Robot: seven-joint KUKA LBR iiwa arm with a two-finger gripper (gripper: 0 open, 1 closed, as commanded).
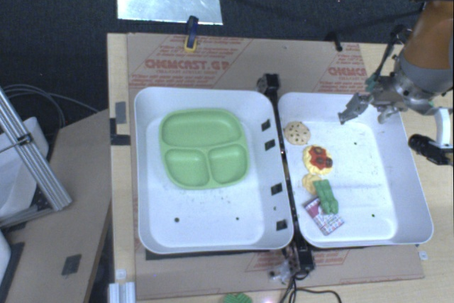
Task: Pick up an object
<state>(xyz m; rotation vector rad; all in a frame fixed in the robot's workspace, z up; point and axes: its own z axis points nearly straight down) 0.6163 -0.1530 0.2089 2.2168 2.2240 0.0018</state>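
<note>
A green three-compartment plastic plate (204, 148) lies in the left shallow white bin (152, 223). The right shallow white bin (397, 174) holds a round chocolate-chip cookie (296, 131), with a yellow-and-red toy pizza slice (318, 160) just in front of it.

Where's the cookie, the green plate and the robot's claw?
Cookie (297, 132): camera view, middle of its top.
Green plate (204, 147): camera view, central divider.
Gripper (366, 112): camera view, between the fingertips.

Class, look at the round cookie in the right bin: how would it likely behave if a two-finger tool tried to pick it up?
The cookie lies flat, so it probably will not roll. Its thin profile may give fingers little edge to grip. It looks like a small toy, so likely light and stiff.
</note>
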